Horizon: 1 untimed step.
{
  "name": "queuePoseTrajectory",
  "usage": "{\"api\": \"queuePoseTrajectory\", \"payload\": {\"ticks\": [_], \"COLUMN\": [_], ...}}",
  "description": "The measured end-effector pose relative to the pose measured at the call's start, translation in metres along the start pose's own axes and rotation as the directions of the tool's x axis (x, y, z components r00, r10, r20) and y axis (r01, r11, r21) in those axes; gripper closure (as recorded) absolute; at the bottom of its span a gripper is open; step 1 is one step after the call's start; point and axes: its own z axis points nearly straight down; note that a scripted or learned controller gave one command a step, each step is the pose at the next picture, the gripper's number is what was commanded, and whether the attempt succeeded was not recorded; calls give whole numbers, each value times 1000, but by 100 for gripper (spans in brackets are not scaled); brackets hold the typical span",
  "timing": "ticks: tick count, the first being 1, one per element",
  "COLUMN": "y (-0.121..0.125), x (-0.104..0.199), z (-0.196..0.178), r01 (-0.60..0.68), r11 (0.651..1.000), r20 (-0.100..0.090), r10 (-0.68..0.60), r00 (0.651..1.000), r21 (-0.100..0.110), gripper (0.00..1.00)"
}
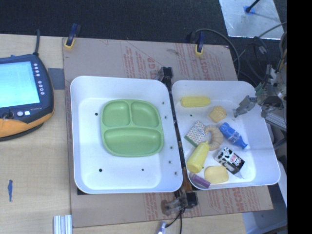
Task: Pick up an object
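Wooden surface (34, 179) w/ a cardboard sheet (126, 57) clamped on it, two white bins side by side, a tablet-style controller (22, 94) at far left.

Camera view: left bin (83, 172) carries just a green divided plate (131, 127). Right bin (265, 167) has the pickable stuff, packed toward its left and near side: yellow block (195, 101) at the far end, small yellow chunk (217, 114), blue bottle (233, 135), checkered sponge (196, 132), beige ring (213, 133), yellow bottle (197, 157), black-and-white cow toy (229, 160), pale lemon (216, 174), purple piece (199, 181) at the near rim.

Tool (243, 106) hangs at the right bin's far-right part, nothing between its fingers; whether they're spread or closed, cannot tell from this slant.

Risks, as I judge: nearest targets are the yellow chunk and blue bottle, both just beside it. Items in the middle touch each other, so a descent there could pinch two at once or shove one aside. The blue bottle looks round, may roll out of a pinch. Coming down near the bin wall could clip the rim.
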Motion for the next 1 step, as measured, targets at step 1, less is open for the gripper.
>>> {"api": "queuePoseTrajectory", "payload": {"ticks": [1], "y": [8], "x": [29], "z": [123], "r01": [-2], "r11": [1000], "r20": [1], "r10": [2], "r00": [1000], "r21": [-3], "gripper": [0]}}
